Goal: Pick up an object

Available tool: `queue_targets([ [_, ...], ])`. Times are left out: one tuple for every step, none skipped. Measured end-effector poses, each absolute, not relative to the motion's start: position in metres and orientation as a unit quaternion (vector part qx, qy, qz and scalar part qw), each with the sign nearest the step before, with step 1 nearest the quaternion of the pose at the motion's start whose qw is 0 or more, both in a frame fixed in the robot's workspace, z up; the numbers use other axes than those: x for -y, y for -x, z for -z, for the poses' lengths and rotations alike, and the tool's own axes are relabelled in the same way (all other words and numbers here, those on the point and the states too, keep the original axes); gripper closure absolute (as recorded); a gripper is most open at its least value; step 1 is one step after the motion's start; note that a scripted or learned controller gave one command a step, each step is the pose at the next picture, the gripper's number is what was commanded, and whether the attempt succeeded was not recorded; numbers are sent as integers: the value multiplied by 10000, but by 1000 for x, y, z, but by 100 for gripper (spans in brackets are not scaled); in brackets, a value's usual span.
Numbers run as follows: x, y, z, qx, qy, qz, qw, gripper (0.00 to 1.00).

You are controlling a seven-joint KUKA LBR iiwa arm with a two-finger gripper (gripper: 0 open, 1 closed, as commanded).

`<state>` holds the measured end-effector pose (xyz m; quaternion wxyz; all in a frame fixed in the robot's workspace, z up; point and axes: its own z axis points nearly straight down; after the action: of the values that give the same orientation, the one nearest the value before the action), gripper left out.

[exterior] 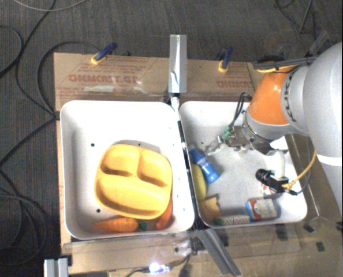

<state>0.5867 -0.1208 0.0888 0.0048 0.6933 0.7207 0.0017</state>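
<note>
Low over the right bin (pixel 213 118), the gripper (pixel 222 141) is hanging at the end of a thick grey arm (pixel 324 105) that is reaching in from the right. A glossy orange band (pixel 269 100) is wrapping the wrist above it. The gripper is a small cluster of dull metal and dark parts. Whether it is open or closed cannot be told from this angle, and nothing is visibly sitting in its grasp.

Close to its lower left, a blue plastic bottle-shaped object (pixel 205 166) is lying on its side near the bin's left wall. Below that, a smooth, curved yellow piece (pixel 199 184) is lying along the same wall, and a tan boxy block (pixel 211 204) is sitting in the bin's lower left corner. Along the bottom wall, a small bottle with a red and white label (pixel 263 208) is lying on its side.

Both bins are shallow white trays with rounded corners, sitting side by side on a sheet of brown cardboard (pixel 73 79). In the left bin (pixel 82 131), a large glossy yellow moulded tray (pixel 135 180) with soft rounded sections is taking up the middle. A matte orange carrot (pixel 116 225) is lying along the wall below it, and a second orange piece (pixel 167 214) is poking out at its lower right edge.

Two blue and yellow clips (pixel 104 52) are gripping the cardboard's far edge, and a flat metal post (pixel 177 62) is standing between them. Thin cables (pixel 21 68) are trailing over the dark, ribbed carpet (pixel 21 16) around the bench.
</note>
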Motion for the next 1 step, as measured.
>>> queue_targets([
  [100,-534,-91,-7683,-6400,-20,91,0],
])
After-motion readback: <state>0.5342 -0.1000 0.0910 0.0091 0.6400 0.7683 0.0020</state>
